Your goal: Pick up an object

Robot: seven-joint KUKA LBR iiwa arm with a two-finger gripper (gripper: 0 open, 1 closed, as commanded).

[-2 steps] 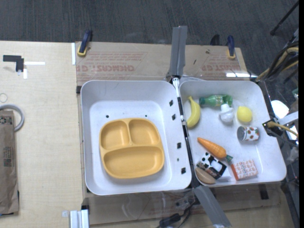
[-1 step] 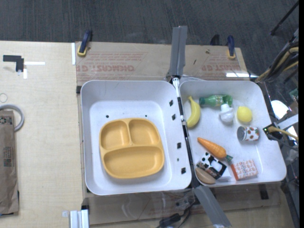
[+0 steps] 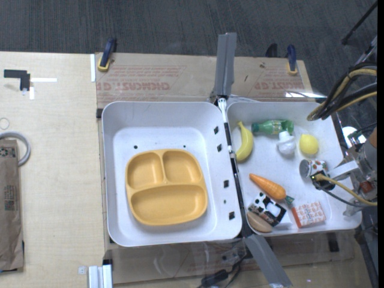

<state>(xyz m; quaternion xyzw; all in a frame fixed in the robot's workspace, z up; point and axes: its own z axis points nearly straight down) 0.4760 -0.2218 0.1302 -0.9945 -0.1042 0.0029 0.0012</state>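
The pale bench (image 3: 54, 161) bears two white bins that touch along their inner walls. The left bin (image 3: 109, 161) holds only a yellow divided plate (image 3: 167, 186). The plate lies flat near the middle, with free white floor on every side of it, more at the back than at the front.

The right bin (image 3: 270, 104) is more crowded, and here are the things to pick. A banana (image 3: 244, 141) lies along the left wall, very close to it. A green bottle (image 3: 272, 126) lies on its side near the back wall, with a small white thing (image 3: 287, 144) just in front of its cap end. A carrot (image 3: 268, 186) lies slanted in the middle and has open floor around it, mostly towards the back. A red and white box (image 3: 309, 213) lies close to the front wall. A black and white toy (image 3: 268, 209) rests on a tan bowl (image 3: 259, 222) in the front left corner, just in front of the carrot. A yellow lemon (image 3: 308, 144) sits apart, towards the right.

The gripper (image 3: 351, 179) is at the right edge of this bin, near the box and the lemon. I cannot tell if it is wide or narrow, and nothing is seen held in it.
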